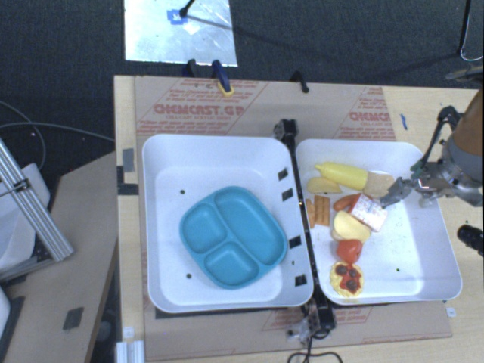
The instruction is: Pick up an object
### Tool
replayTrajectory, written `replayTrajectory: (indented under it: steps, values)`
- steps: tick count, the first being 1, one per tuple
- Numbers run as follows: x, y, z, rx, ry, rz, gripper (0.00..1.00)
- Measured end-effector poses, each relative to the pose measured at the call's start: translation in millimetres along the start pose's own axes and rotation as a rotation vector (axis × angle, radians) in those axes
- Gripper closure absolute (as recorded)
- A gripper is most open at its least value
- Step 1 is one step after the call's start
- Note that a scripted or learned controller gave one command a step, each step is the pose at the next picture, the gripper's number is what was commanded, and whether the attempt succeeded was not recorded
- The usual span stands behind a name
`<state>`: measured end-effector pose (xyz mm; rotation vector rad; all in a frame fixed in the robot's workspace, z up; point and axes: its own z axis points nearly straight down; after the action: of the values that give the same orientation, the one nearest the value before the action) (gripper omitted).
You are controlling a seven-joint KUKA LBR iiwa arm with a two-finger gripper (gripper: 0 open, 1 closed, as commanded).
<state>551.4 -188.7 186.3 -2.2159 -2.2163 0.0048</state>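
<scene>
Toys crowd the left half of the right-hand bin on your surface, and none of them has left it: the pickup you are watching looks not yet made. You see the tool reaching in from the right over that bin's upper part, its dark tip lying just beside a small white-and-red block and near the tan end of a yellow corn-like piece. Whether the tip touches either one, you cannot tell from this slant, nor whether the tool is spread or closed; nothing can be seen caught in it. Below sit a pale yellow wedge, a red tomato-like piece and a small pizza toy. A blue divided plate lies alone in the left bin. By these signs a grasp and a lift are what is left
</scene>
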Motion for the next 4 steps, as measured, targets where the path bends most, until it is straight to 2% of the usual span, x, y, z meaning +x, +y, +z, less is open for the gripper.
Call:
replayTrajectory:
  steps: [1,2,3,4]
  values:
    - [108,-25,105,-0.013,-0.004,-0.011,0.0]
    - [163,-30,-3,-0.015,-0.002,-0.01,0.0]
    - [107,-32,2,-0.01,-0.006,0.003,0.0]
    - [257,-46,4,-0.008,0.003,-0.019,0.0]
